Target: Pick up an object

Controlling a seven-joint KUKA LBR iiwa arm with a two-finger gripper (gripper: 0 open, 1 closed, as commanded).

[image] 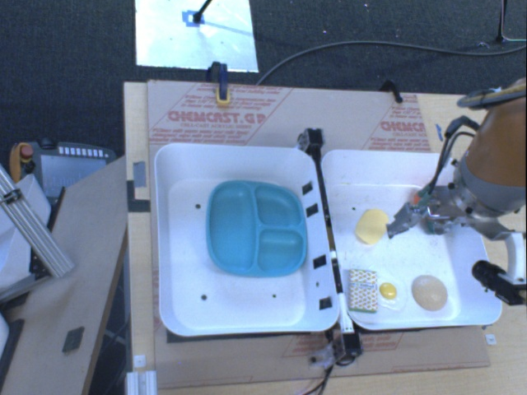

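Note:
In the right bin (362,175) lie a pale yellow rounded piece (371,226), a tan checkered block (362,290), a small fried-egg toy (389,292) and a beige rounded lump (429,293). My gripper (401,220) hangs low over this bin, tilted to the left, its tip just right of the yellow piece. Whether it touches that piece I cannot make out. Nothing is visibly held.
The left bin (185,303) holds a blue divided plate (257,226). A black-clipped divider (321,220) runs between the bins. The arm's grey body (494,171) covers the right bin's far right side. A cable (346,52) crosses the floor behind the bench.

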